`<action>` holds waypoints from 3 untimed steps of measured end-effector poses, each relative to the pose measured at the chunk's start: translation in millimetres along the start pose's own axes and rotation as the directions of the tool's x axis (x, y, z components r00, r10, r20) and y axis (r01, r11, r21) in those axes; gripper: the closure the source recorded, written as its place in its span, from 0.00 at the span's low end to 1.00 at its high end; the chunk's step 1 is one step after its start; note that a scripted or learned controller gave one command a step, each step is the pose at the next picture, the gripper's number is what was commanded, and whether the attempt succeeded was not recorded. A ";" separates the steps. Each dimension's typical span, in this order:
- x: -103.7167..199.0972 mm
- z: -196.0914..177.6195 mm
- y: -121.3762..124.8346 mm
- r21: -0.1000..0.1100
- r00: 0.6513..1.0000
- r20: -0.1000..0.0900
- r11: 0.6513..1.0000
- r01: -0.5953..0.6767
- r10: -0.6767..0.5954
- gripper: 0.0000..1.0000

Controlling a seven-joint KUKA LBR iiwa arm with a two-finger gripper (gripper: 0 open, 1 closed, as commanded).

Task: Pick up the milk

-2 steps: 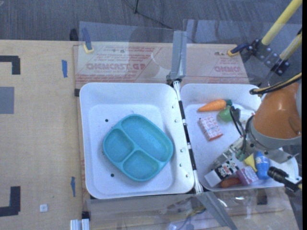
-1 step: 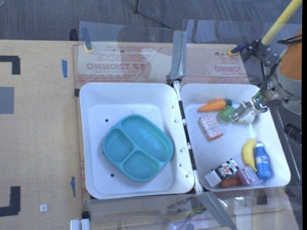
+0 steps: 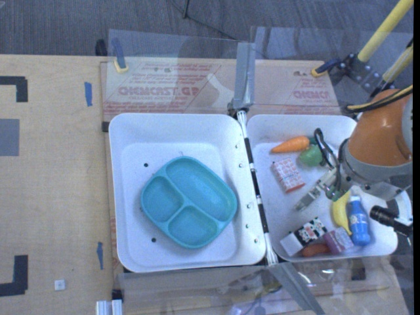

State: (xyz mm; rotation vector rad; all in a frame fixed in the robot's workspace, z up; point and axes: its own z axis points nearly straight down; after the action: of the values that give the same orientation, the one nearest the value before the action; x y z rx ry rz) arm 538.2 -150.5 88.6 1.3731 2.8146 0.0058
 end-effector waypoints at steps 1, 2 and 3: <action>14.0 -50.2 65.4 0.005 0.963 -0.002 0.963 -0.270 0.270 0.00; 19.7 -2.5 11.5 0.006 0.998 -0.005 0.998 -0.058 0.058 0.00; 68.0 -1.1 -16.2 -0.002 0.999 0.004 0.999 0.053 -0.053 0.00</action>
State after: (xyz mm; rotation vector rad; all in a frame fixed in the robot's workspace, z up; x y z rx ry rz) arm 483.6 -106.9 89.1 1.2960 2.8455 0.0060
